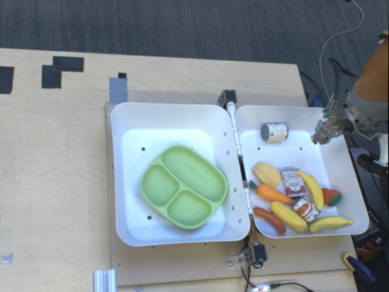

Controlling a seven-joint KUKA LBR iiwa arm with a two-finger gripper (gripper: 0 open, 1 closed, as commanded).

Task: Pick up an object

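The right bin (351, 181) holds a heap of toy food in its near half. A yellow lemon-like piece (266, 174) lies toward the middle divider, with an orange carrot (273, 194) just below it, touching. Beside them sits a small red-and-white packet (292, 182), and a banana (314, 188) curves along its right side. A red piece (331, 196) with a green tip lies against the banana's outer edge. Lower down, a corn cob (289, 216) rests slantwise, a red sausage (269, 219) lies to its left near the bin's corner, a small can (306, 210) with a red label sits just above the cob, and a second banana (330, 224) stretches along the near wall. Apart from this heap, a small tin (275, 132) lies on its side in the far part of the same bin.

The gripper (322, 132) hangs over the far right edge of that bin, well apart from the heap and to the right of the tin; nothing is seen between its fingers, and whether they are spread or closed cannot be told. The orange band of the arm (372, 81) rises above it.

The left bin (121, 175) carries a green divided plate (184, 186) with three compartments. Both bins stand on a wooden bench (55, 181).
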